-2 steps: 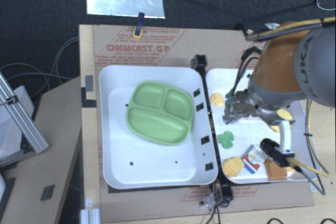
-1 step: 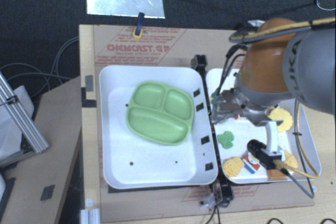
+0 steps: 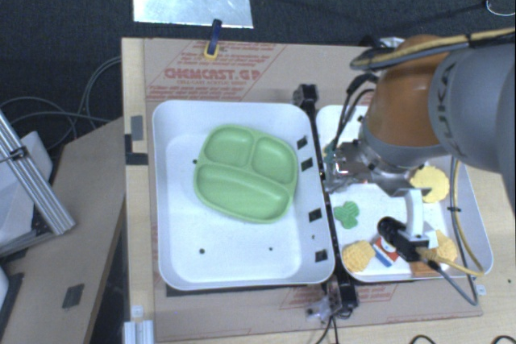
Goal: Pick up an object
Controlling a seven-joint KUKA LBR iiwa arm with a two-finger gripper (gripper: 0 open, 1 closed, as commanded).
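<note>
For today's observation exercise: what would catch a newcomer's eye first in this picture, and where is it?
The green divided plate lies alone in the left bin. The big grey arm with its orange band reaches in from the right, looming over the right bin, where a green leafy piece and a yellow round piece lie among small toys.

One fixed camera is looking down at a slant from above the bench (image 3: 242, 64), taking in both white bins: the left bin (image 3: 173, 197) is sitting centre frame, the right bin (image 3: 476, 238) near the right edge, where the arm (image 3: 451, 105) is reaching in.
</note>
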